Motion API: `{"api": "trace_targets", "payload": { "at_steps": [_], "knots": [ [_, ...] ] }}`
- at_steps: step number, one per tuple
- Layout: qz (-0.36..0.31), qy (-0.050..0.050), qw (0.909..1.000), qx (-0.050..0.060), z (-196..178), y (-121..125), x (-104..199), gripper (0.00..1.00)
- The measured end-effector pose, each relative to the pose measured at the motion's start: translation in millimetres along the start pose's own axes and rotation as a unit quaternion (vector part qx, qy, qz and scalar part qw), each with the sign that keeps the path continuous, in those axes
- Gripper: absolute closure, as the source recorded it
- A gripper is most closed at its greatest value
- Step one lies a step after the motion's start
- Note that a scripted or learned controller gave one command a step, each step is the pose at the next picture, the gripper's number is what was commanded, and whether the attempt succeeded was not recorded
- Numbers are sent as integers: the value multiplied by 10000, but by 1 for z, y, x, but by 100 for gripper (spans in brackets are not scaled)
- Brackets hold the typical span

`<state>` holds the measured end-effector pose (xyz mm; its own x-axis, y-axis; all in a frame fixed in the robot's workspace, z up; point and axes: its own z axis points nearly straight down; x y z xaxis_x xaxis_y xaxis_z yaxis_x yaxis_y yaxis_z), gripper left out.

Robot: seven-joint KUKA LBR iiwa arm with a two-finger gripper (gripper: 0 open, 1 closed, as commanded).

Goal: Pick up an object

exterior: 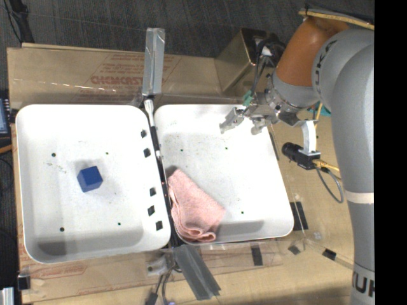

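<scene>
A blue cube [89,178] lies in the left bin [38,122], left of its middle. A folded pink cloth [193,208] rests in the right bin [267,218] against its near left wall. My gripper [243,123] hangs over the far right part of the right bin, well above the floor. Its two fingers stand apart with nothing between them. The cloth is a good way down and left of it, and the cube is across the divider.
A metal post [153,62] rises at the far end of the divider between the bins. Cardboard sheets [76,72] lie behind the bins. A brown box [238,59] sits behind the right bin.
</scene>
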<state>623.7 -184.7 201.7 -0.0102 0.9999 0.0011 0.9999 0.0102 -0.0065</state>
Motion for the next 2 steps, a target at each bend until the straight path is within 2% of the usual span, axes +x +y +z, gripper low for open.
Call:
{"api": "trace_targets", "payload": {
  "at_steps": [1,2],
  "knots": [
    [775,0,9970,8,59,-50,80,0],
    [-126,6,9999,-1,97,-96,46,0]
  ]
}}
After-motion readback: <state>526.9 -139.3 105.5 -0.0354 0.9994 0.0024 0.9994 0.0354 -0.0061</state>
